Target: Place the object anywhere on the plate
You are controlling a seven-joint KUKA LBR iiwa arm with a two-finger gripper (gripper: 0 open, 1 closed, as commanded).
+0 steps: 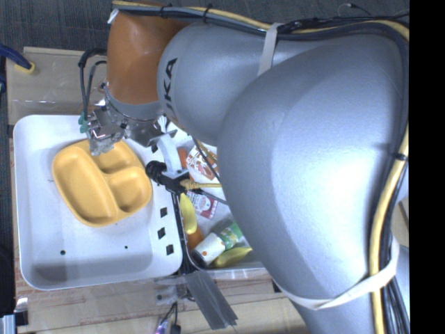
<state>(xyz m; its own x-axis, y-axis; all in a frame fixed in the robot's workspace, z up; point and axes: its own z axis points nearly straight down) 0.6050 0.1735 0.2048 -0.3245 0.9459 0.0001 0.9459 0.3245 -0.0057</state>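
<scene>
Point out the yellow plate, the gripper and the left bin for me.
yellow plate (97, 186), camera view, on its large left compartment.
gripper (102, 143), camera view, at its tip over the plate's rim.
left bin (90, 259), camera view, on its bare floor.

The plate (97, 183) looks like smooth yellow plastic with a soft sheen, lying in a bin (42, 256) of smooth, matt white plastic. The arm (313, 152) wears a finely textured, satin grey shell with a glossier orange band (135, 54), and the bench (83, 305) edges show pale wood grain.
</scene>
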